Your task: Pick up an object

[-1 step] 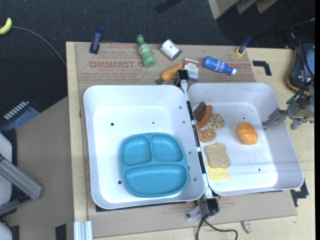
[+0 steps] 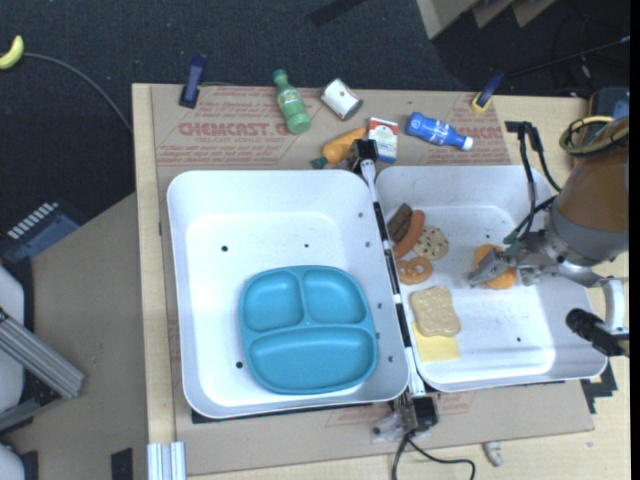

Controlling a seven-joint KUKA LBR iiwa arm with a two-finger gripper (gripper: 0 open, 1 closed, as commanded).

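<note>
Gripper at right-centre of frame, low in right bin; grip state can't tell. One orange piece touching it. Two bins, one blue tray.

Single fixed camera, mounted above the bench, looking down at a slant. Both white bins fit in frame side by side: left bin, right bin. Far edge of the bench lies toward the top of frame, near edge toward the bottom; dark floor visible beyond and to the left. Medium distance: whole bench top covered. Arm enters from frame right.
</note>
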